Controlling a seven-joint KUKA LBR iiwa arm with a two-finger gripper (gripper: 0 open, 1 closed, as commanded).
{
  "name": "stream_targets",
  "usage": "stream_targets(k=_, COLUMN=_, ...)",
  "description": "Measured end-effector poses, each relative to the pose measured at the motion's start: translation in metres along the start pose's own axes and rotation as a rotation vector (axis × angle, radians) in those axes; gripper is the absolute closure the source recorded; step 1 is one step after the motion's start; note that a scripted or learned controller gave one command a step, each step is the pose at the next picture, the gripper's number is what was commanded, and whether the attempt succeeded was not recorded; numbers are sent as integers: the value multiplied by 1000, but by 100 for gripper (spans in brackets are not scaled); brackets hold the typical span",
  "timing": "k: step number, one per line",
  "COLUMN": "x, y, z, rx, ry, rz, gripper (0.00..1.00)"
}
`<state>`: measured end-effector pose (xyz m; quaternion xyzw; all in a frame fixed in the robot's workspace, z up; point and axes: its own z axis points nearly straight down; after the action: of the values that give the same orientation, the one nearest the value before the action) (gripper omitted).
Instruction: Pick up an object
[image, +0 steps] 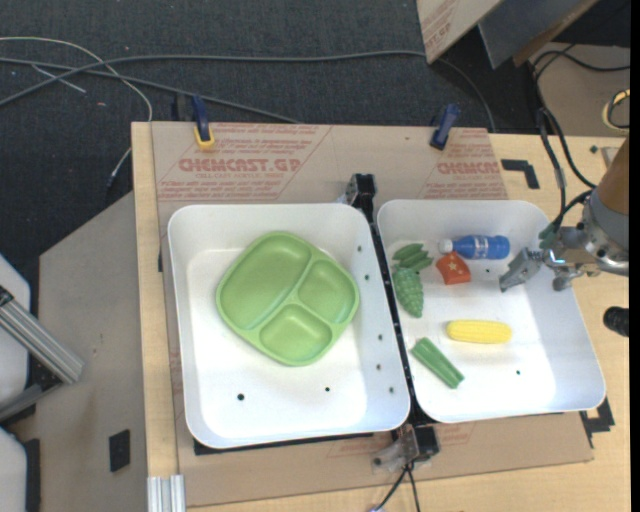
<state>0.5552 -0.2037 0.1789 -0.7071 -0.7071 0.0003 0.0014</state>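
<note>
- Yellow plastic corn cob (478, 332) lies in the right white bin (560, 385), between a blue bottle (478, 246) and a green pepper-like piece (438, 362).
- Tool (537, 270) hovers above the bin's right part, fingers spread, gripping nothing.
- Green divided plate (288, 297) sits in the left bin (215, 400).

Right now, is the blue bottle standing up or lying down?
Lying down: the blue bottle rests lengthwise on the right bin floor, its white cap pointing left.

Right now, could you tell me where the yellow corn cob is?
The yellow corn cob lies in the right bin, near its middle, below the blue bottle and just right of the green block.
</note>
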Motion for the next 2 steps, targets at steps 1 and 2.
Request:
stream_targets(k=1, x=-2, y=2, z=43, rx=3, ry=1, rz=0, gripper=0)
stream_targets(k=2, x=-2, y=1, z=96, rx=4, ry=2, rz=0, gripper=0)
